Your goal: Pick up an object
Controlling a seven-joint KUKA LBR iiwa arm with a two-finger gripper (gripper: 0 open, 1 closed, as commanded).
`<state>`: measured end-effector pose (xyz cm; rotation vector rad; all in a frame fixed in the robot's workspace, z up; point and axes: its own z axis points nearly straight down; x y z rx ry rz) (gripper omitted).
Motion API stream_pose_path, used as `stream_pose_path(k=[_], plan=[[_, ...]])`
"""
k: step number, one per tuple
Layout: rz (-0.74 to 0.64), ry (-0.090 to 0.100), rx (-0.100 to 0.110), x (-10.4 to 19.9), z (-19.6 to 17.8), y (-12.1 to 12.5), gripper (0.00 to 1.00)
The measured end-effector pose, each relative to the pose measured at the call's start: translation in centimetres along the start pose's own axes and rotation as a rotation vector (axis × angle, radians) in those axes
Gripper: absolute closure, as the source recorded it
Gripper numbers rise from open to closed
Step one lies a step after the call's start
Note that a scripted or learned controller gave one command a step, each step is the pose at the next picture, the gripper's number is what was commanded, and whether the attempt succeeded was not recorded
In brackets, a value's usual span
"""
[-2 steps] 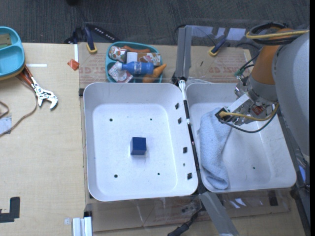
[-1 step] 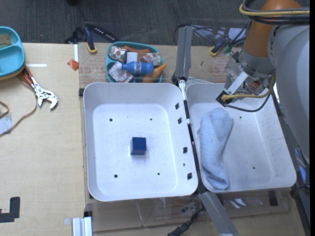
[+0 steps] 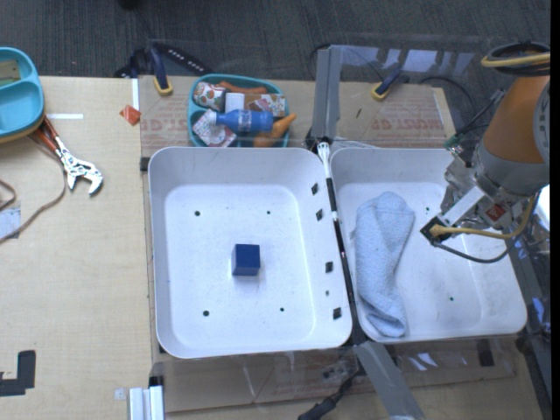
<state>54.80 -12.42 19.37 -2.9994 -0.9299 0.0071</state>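
A small blue cube (image 3: 247, 259) sits near the middle of the left bin (image 3: 175, 322). A pale towel (image 3: 382, 261) lies crumpled along the left side of the right bin (image 3: 490, 322). The arm comes in from the right, with its orange band high over the right bin's far right corner. My gripper (image 3: 461, 184) hangs above the right bin's far right part, to the right of the towel and apart from it. Nothing is seen held in it.
Behind the left bin stands a teal bowl (image 3: 238, 112) with several small items. On the wooden bench to the left lie a wrench (image 3: 74, 170) and a teal tray (image 3: 17, 103). A hinged ridge (image 3: 329, 226) divides the two bins.
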Motion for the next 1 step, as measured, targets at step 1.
stream_pose_path(k=[1], plan=[[0.398,0.000,0.000,0.91,1.17,4.38,1.00]])
